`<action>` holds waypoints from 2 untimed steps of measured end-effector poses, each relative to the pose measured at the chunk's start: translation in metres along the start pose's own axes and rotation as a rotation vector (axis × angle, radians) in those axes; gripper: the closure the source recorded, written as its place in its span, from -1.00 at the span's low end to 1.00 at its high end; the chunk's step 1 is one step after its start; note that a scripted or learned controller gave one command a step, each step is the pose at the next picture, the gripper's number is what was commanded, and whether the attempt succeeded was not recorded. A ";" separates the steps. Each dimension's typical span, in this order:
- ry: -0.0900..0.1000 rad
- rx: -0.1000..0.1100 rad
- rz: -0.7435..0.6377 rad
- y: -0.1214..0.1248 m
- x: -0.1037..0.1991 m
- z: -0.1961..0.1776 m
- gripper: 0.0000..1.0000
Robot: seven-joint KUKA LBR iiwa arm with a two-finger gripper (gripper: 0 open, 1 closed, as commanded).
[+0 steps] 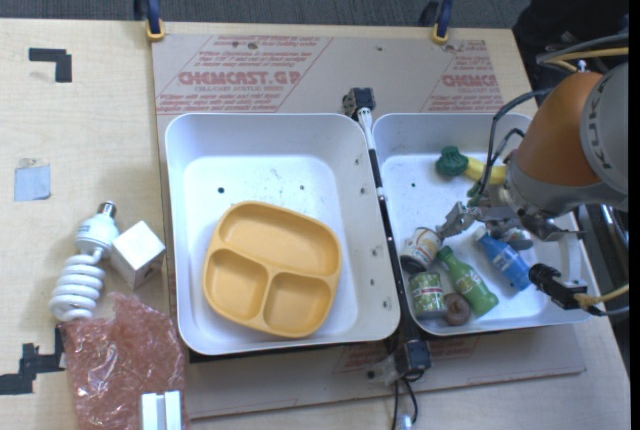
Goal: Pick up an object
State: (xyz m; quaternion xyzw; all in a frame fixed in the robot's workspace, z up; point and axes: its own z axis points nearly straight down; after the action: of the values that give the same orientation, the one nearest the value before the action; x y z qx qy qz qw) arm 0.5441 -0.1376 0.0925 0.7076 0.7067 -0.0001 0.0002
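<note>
The right bin (400, 133) holds a jumble of small things. A green bottle (466, 281) lies near its front, with a blue bottle (504, 262) just to its right. A green-labelled can (428, 293), a small jar (422, 246) and a brown round piece (457, 310) sit at the front left. At the back lie a green toy (452, 161) and a yellow item (477, 170). My gripper (468, 218) hangs low over the middle of this bin, just above the green bottle and the jar.
The left bin (190, 158) holds a yellow divided tray (272, 268). On the bench to the left lie a spiral light bulb (82, 268), a white cube (138, 250) and pink bubble wrap (120, 358). The arm's orange band (560, 143) looms over the right bin's right side.
</note>
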 end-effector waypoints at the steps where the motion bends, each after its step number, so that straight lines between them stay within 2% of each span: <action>1: -0.001 -0.003 0.001 0.001 -0.001 -0.010 1.00; 2: -0.001 -0.002 0.001 0.001 -0.001 -0.010 -1.00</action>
State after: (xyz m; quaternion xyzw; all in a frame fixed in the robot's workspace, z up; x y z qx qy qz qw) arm 0.5450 -0.1382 0.1025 0.7079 0.7063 0.0002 0.0015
